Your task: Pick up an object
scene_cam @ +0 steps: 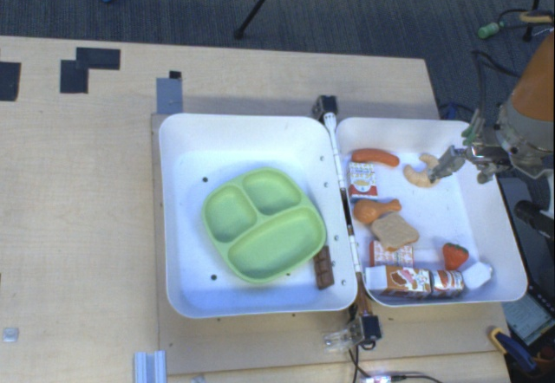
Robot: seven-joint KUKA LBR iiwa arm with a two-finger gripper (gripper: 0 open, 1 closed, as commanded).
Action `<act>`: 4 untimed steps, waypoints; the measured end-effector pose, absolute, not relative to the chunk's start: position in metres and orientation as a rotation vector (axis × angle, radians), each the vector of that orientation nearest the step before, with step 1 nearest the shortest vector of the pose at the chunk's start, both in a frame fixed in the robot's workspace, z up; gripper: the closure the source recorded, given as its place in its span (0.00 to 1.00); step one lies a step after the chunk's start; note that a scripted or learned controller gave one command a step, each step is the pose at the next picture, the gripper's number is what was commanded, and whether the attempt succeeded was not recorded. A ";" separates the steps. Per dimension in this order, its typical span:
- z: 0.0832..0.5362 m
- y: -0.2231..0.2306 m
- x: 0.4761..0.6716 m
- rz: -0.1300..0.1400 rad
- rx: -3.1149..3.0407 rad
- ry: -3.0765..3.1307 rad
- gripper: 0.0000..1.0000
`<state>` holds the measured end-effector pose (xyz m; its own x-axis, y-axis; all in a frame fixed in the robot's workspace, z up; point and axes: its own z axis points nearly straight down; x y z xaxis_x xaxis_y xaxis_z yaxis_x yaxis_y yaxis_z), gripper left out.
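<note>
Toy food is lying scattered in the right bin, and any piece would serve for the pick: a sausage near the far wall, a small carton just below it, a chicken drumstick, a bread slice, a strawberry and two long cartons along the near wall. Nearest the gripper is a pale cashew-shaped piece, sitting just beside the fingertips. The arm is hanging over the right bin's far corner, so the step in hand looks like the approach, with nothing yet lifted. Whether the claw is spread or clenched cannot be told at this size, and nothing is showing between its tips. Next, it probably needs to centre over the cashew-shaped piece and descend. In the left bin a green divided plate is resting.
</note>
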<state>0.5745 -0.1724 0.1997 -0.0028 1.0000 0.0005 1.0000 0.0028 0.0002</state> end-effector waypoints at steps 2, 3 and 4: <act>0.088 -0.091 0.510 -0.006 -2.222 -2.227 0.00; 0.099 -0.091 0.512 -0.012 -2.223 -2.231 1.00; 0.261 -0.054 0.488 -0.006 -2.219 -2.230 1.00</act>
<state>0.4882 -0.0540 0.2606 -0.0048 1.0000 0.0000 1.0000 0.0048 0.0056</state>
